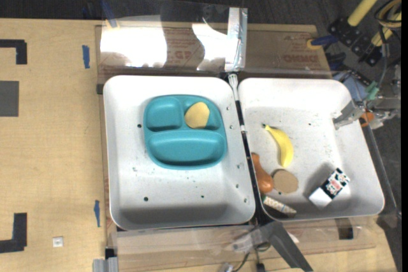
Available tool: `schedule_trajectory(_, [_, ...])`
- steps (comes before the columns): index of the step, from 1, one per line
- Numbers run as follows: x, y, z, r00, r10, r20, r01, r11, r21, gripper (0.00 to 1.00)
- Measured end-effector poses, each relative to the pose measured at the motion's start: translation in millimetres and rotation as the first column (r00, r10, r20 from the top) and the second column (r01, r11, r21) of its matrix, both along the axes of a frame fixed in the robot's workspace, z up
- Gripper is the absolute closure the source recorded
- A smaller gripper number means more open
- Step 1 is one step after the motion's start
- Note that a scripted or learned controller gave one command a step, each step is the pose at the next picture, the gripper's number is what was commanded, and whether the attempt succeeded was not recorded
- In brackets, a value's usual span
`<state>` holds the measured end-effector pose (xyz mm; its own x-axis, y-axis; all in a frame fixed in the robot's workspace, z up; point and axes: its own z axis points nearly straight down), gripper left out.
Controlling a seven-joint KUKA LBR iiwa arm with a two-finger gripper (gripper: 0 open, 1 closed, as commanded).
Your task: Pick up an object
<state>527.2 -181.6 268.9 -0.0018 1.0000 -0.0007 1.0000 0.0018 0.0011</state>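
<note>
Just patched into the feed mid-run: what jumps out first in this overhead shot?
The teal divided tray sits in the middle of the left bin, with a round yellow piece in its upper right compartment. In the right bin a banana lies near the centre, with a brown disc and an orange-brown item just below it and a small white carton toward the lower right corner.

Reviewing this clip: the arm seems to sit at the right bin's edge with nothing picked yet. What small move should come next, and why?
Probably a short reach left and down into the right bin, toward the banana. The gripper sits at the bin's far right rim, apart from every object, and the banana lies alone on bare floor, while the other items crowd the near edge.
</note>
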Motion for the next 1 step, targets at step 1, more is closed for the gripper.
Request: schedule_trajectory(1, [23.1, 53.2, -142.4, 1.000, -0.019, -0.010, 0.019, 1.000, 0.003, 0.00])
